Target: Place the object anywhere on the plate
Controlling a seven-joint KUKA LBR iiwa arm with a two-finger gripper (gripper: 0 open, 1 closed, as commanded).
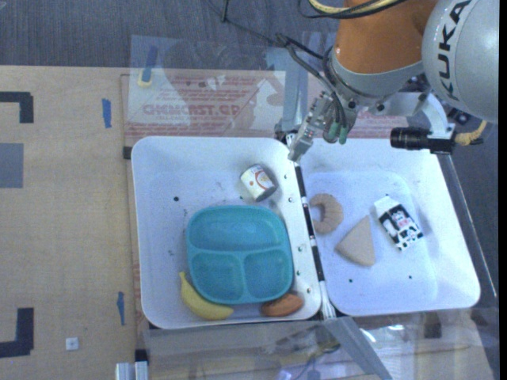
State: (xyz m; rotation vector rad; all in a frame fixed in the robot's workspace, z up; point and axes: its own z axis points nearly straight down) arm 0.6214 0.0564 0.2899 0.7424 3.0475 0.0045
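A teal plate [236, 253] with three compartments lies in the left bin [154, 212]. A small white cup [257, 182] lies on its side just beyond the plate's far right corner. My gripper [301, 143] hangs over the far end of the divider between the two bins, up and to the right of the cup, and nothing shows in it. In the right bin [444, 275] lie a tan ring-shaped bagel [326, 212], a tan wedge of bread [358, 244] and a small white carton with black markings [398, 222].
A yellow banana [202, 303] and an orange oval piece [281, 305] sit against the plate's near edge in the left bin. The grey arm with its orange band [380, 14] and cables fills the upper right. A clear sheet [206, 105] lies behind the bins.
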